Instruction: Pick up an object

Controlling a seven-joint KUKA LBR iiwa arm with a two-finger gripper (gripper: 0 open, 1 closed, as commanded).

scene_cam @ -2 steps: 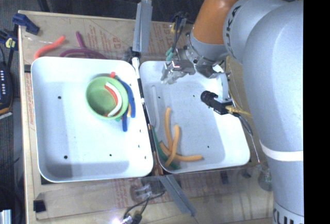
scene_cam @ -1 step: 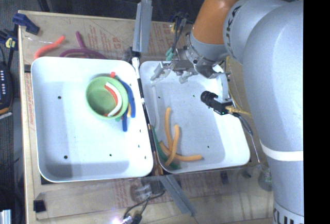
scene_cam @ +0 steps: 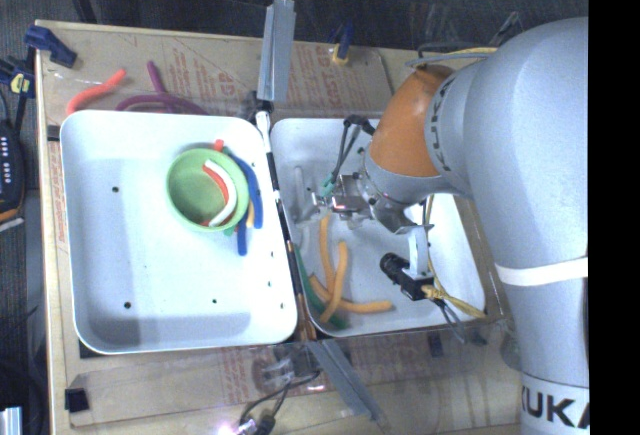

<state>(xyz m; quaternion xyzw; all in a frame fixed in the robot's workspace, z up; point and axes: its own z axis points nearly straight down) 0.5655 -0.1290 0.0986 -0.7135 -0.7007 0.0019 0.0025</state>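
Half the right bin (scene_cam: 300,151) lies under the arm (scene_cam: 530,143); end effector (scene_cam: 336,201) indistinct.

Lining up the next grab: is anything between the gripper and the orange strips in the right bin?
Nothing visible stands in the way. The gripper hangs over the far-left part of the right bin, and the orange strips lie just beyond it toward the camera. A green piece lies by their far ends, off the path.
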